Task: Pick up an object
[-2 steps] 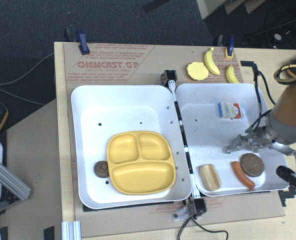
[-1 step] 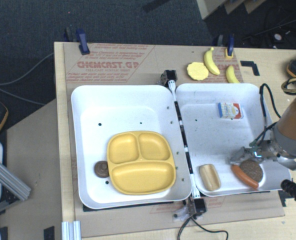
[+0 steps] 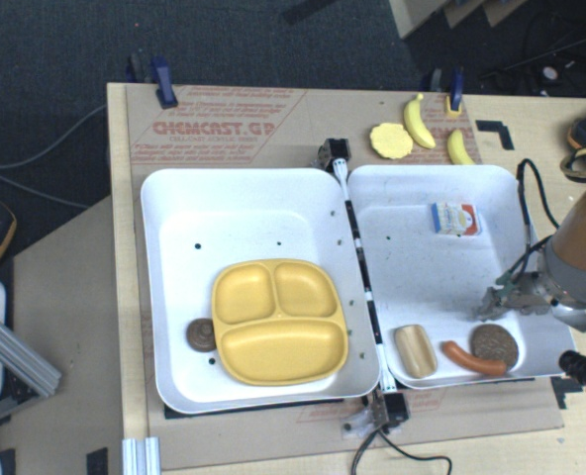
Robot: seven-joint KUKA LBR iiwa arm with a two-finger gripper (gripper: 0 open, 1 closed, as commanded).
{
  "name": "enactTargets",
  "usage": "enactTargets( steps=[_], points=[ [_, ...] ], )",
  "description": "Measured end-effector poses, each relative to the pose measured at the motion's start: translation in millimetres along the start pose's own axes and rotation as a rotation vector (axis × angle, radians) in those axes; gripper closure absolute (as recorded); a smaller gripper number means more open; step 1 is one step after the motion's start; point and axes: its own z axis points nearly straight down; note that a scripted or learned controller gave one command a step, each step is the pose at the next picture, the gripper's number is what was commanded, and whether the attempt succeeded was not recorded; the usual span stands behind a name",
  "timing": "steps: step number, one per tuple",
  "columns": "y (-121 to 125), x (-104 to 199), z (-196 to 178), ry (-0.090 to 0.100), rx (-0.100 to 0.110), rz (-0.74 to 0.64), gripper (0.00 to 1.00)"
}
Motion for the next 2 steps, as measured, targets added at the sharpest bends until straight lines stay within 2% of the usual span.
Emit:
enactTargets(
  steps=[1,2],
  points=[
    [85.5,72.7,-57.4,0.0,-0.01,-0.012,1.0],
    [61.6,196.4,-92.1,0.005,0.0,-0.012,1.0]
  ],
)
